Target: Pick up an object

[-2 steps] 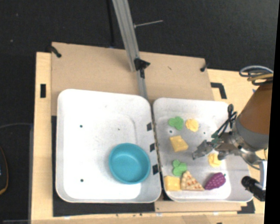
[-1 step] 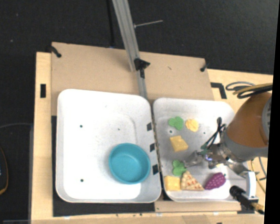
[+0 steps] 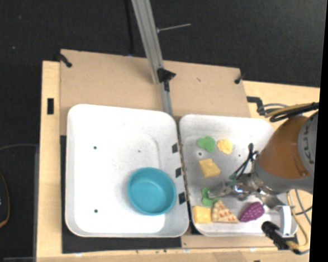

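Observation:
My gripper [image 3: 218, 191] hangs low in the right bin [image 3: 240, 126], its tip right beside a small green piece [image 3: 206, 196] that it partly covers. Just below it lie a pizza slice [image 3: 224, 213], a yellow block [image 3: 202, 215] and a purple grape bunch [image 3: 252, 211]. A yellow wedge [image 3: 209, 168] sits above the gripper. Further back are a green toy [image 3: 207, 143] and a small yellow toy [image 3: 225, 146]. The arm's grey and orange wrist [image 3: 282, 155] hides the bin's right side.
The left bin [image 3: 81, 150] holds a blue bowl [image 3: 151, 190] near its front right corner. A grey metal pole [image 3: 151, 40] slants in from the top toward the wall between the bins. Cables run at the right of the bench.

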`<state>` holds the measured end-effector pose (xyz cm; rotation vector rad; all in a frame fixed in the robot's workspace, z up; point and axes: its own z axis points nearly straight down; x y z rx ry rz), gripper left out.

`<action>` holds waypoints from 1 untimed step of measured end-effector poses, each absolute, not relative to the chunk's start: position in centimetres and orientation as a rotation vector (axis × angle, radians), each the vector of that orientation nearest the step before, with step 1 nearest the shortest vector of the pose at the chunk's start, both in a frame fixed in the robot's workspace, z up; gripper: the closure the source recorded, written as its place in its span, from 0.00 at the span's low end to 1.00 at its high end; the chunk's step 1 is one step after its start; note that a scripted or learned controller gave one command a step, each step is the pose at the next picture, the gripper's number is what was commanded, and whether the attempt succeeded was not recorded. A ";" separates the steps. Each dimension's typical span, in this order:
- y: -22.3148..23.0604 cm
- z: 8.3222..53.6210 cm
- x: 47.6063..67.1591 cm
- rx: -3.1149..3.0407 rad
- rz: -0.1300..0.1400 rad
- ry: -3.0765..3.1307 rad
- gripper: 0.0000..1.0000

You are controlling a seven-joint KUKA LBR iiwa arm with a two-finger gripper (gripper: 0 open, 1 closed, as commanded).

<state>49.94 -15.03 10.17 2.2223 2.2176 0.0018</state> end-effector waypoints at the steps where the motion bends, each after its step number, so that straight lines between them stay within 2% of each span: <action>1: -15.2 11.5 50.2 2.225 0.009 2.206 1.00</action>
